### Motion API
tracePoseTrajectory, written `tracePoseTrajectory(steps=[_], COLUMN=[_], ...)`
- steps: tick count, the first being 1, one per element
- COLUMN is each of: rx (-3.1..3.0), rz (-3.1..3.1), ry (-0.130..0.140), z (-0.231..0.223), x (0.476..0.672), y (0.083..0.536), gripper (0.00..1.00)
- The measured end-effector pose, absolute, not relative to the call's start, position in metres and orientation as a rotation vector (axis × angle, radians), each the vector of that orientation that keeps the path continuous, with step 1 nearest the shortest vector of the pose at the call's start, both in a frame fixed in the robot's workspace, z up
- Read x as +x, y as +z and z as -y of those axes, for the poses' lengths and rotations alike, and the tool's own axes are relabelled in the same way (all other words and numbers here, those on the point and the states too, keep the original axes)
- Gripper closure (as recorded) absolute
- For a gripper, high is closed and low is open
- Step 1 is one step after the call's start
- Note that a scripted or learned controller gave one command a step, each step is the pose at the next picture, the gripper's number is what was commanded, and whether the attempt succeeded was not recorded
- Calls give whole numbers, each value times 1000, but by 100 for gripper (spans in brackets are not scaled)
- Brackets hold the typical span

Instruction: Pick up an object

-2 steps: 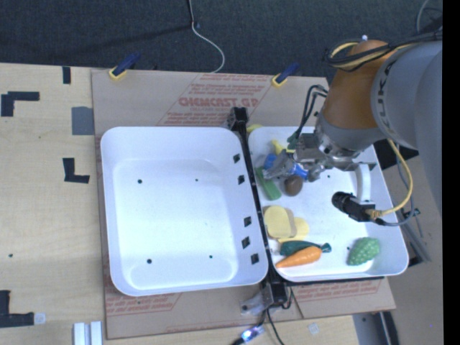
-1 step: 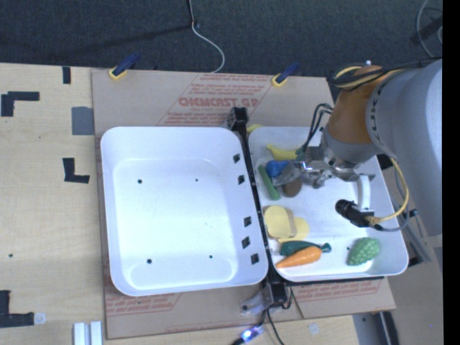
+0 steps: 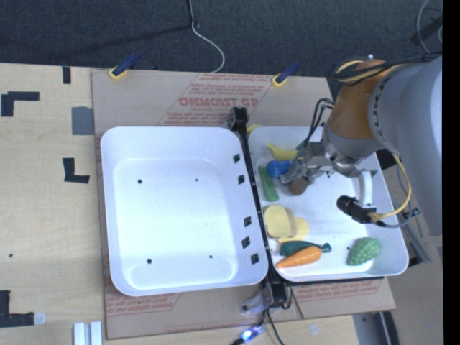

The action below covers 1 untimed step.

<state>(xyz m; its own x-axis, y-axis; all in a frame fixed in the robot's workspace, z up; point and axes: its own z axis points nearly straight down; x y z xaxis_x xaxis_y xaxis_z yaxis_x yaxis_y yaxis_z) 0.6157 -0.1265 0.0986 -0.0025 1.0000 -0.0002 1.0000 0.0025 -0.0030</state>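
The right bin (image 3: pixel 388 261) holds several small toys. A yellow banana-like piece (image 3: pixel 281 152) lies at the back, a blue piece (image 3: pixel 277 169) just in front of it, and a green stick (image 3: pixel 269 186) along the left wall. A pale yellow block (image 3: pixel 281 222) sits mid-bin, an orange carrot (image 3: pixel 300 256) with a dark green top lies at the front, and a green bumpy fruit (image 3: pixel 364 251) sits front right. My gripper (image 3: pixel 300 175) reaches down over a brown round object (image 3: pixel 296 187), right beside the blue piece.
The left bin (image 3: pixel 115 149) stands next to the right one on a cardboard sheet (image 3: pixel 208 99). Black clips (image 3: pixel 238 118) join the bins along their shared wall. A cable (image 3: pixel 205 38) trails at the back. The arm's grey body (image 3: pixel 410 121) covers the right bin's back right corner.
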Motion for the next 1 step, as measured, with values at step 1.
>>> tracePoseTrajectory(steps=[1], rx=[-2217], rz=[2237], ry=[-13], z=[72], x=[672], y=[191], gripper=[100])
